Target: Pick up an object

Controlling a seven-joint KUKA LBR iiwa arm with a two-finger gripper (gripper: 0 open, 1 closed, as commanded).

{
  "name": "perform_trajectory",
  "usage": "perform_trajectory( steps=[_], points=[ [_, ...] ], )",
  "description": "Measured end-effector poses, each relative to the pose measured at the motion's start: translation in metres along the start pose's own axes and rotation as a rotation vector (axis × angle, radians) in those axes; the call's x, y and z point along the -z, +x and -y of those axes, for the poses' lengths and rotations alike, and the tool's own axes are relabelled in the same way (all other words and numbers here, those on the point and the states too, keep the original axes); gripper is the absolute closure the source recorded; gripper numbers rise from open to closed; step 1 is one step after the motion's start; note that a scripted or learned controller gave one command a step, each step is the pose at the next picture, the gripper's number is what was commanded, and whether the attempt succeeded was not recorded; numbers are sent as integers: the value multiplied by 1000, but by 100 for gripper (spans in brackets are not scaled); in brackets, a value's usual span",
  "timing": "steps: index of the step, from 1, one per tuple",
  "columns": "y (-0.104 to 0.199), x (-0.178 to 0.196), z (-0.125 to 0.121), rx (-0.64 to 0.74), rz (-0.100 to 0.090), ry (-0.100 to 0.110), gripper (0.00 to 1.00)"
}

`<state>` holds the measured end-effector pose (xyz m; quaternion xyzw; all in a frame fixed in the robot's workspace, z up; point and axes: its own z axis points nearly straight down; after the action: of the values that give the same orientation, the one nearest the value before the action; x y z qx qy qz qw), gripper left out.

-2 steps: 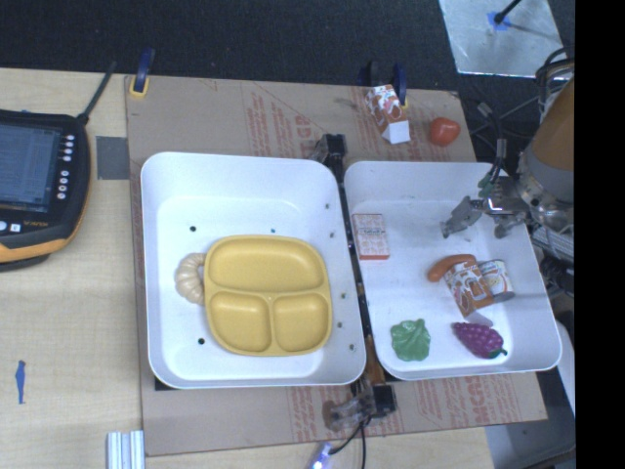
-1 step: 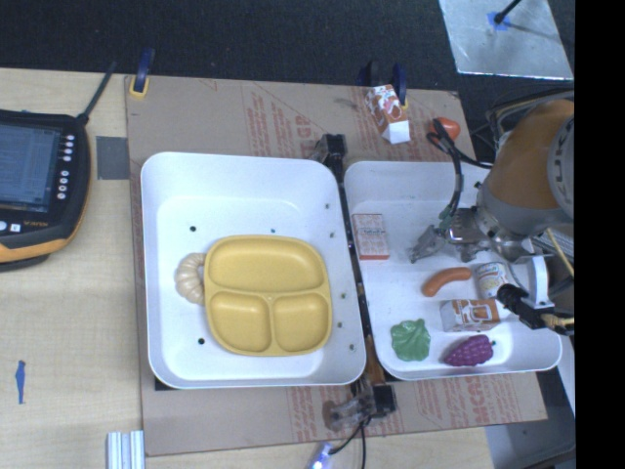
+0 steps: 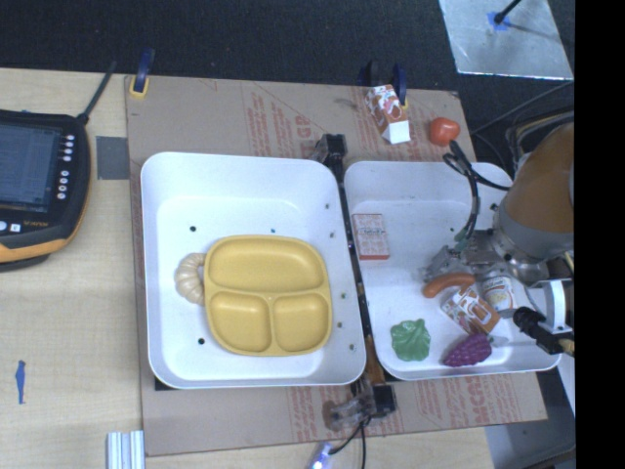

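Gripper [image 3: 447,262] is low in the right white bin [image 3: 410,179], directly over the orange sausage-shaped toy [image 3: 447,283] for a pick; grasp state: cannot tell, nothing visibly held

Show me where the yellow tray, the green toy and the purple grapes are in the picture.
yellow tray [image 3: 266,262]: camera view, on its large upper compartment.
green toy [image 3: 411,339]: camera view, on its middle.
purple grapes [image 3: 468,350]: camera view, on the middle of the bunch.
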<state>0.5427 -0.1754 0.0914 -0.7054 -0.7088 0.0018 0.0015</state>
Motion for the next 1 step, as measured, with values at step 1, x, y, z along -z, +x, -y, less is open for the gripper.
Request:
perform_trajectory(
  steps=[1],
  points=[
    [-37, 1, -55, -1, 0, -3, 0]
  ],
)
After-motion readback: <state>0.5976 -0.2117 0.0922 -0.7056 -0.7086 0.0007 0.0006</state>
